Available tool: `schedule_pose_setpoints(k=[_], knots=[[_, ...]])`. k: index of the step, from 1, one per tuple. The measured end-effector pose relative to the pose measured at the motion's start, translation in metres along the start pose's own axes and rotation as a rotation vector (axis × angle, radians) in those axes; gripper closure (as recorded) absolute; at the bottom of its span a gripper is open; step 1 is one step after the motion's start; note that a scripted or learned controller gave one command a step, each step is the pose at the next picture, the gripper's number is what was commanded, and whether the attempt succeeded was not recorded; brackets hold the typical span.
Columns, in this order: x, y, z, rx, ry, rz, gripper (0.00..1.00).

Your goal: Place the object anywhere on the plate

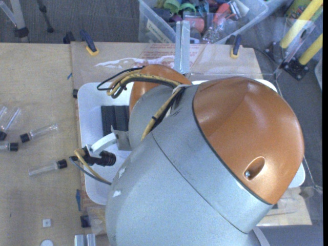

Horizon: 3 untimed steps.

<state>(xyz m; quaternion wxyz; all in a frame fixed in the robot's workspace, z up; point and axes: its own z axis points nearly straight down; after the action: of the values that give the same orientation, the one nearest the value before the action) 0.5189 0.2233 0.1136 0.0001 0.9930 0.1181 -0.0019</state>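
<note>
- Grey arm (179, 188) with glossy orange dome cap fills most of the view, covering both bins.
- White bin (89, 111), shallow, rounded corners; a flat black rectangular block (114, 118) lies in it.
- Gripper hidden under the arm; open or shut: cannot tell.
- Task object and plate: cannot tell where, hidden.
- Clear plastic tub (205, 9) at top holds mixed colourful toys.
- Small clear vials (43, 132) with black caps lie on the wooden bench (36, 86), left.

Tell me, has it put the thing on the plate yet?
Hard to say. The grey and orange arm leans over the white bin and hides most of it. A dark flat piece lies in the bin. Nothing looks finished; placing still seems ahead.
</note>
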Motion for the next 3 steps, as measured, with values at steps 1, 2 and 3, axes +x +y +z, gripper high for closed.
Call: schedule_pose_setpoints(k=[1,2,3], knots=[[-0.051,0.063,-0.105,0.002,-0.004,-0.318,1.0],[-0.04,-0.003,-0.194,-0.002,0.005,-0.128,1.0],[0.039,0.009,-0.074,0.0,-0.002,-0.269,1.0]])
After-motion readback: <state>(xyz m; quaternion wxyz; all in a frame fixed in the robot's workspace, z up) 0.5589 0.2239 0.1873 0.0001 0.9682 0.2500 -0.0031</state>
